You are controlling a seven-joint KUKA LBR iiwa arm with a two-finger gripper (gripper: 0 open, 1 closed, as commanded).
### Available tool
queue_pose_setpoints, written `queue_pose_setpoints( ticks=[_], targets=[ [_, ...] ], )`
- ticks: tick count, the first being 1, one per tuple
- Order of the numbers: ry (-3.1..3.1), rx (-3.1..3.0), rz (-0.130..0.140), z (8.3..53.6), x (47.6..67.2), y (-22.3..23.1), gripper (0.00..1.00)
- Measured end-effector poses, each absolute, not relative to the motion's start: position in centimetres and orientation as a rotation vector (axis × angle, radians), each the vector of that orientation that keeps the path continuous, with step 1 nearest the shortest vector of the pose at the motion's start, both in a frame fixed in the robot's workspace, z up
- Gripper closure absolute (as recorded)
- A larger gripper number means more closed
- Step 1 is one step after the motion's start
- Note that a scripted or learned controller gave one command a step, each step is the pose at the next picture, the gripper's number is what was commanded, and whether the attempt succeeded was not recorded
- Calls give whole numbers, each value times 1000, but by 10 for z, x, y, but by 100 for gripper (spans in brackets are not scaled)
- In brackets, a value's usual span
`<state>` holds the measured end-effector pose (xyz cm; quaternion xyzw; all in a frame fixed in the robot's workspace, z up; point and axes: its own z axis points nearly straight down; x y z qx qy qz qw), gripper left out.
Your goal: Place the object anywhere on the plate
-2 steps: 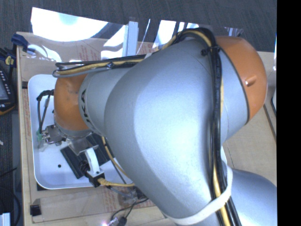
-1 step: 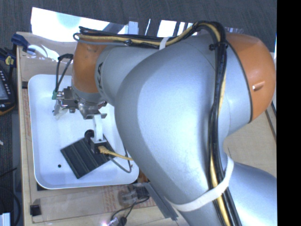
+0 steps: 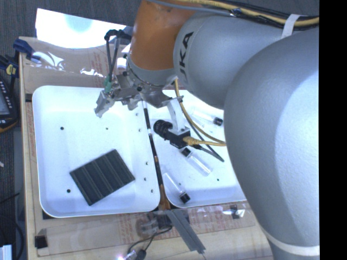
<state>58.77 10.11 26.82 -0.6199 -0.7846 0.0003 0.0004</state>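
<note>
A dark grey ribbed plate lies flat in the left bin, toward its front. My gripper hangs over the back right part of that bin, well behind the plate. Its two fingers stand apart, and I see nothing between them. In the right bin lie clear tubes with black caps: one near the middle, one at the front left, and one further back. The arm's large grey body hides most of the right bin.
A black cable plug and yellow cables hang off the wrist over the right bin. The ridge between the bins runs just right of the gripper. Metal clamps sit on the bench's front edge.
</note>
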Motion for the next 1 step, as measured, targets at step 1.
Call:
queue_pose_setpoints(
  ticks=[1],
  targets=[
    [-2404,-2015,11,166,498,161,100]
  ],
)
